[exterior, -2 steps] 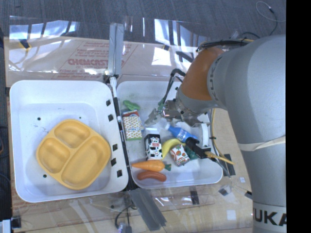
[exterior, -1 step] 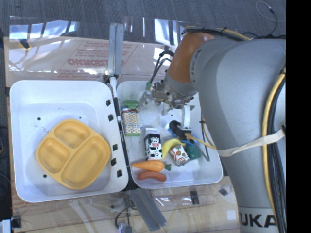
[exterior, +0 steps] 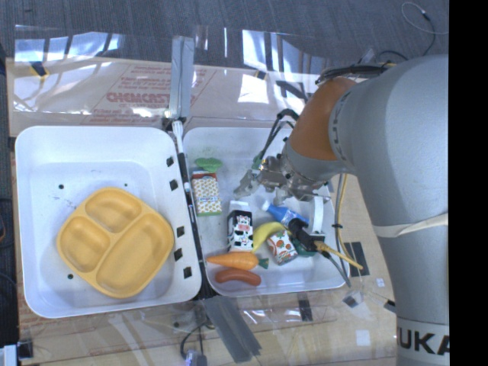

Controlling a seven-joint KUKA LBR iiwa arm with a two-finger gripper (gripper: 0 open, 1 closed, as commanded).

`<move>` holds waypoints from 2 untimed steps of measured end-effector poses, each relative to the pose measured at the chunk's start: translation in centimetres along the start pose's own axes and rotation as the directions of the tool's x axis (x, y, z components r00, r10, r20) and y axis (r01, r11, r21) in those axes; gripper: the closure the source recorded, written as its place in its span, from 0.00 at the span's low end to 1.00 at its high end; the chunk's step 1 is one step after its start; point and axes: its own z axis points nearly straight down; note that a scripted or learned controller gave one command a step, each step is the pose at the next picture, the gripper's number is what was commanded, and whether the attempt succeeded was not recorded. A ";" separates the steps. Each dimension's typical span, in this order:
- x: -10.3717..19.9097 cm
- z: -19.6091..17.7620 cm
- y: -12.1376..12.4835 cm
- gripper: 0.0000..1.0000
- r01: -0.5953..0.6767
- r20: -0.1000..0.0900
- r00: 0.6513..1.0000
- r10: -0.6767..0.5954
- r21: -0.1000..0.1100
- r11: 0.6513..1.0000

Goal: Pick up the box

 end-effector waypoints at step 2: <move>4.9 0.0 6.4 0.00 -0.332 -0.002 0.943 0.332 0.000 0.943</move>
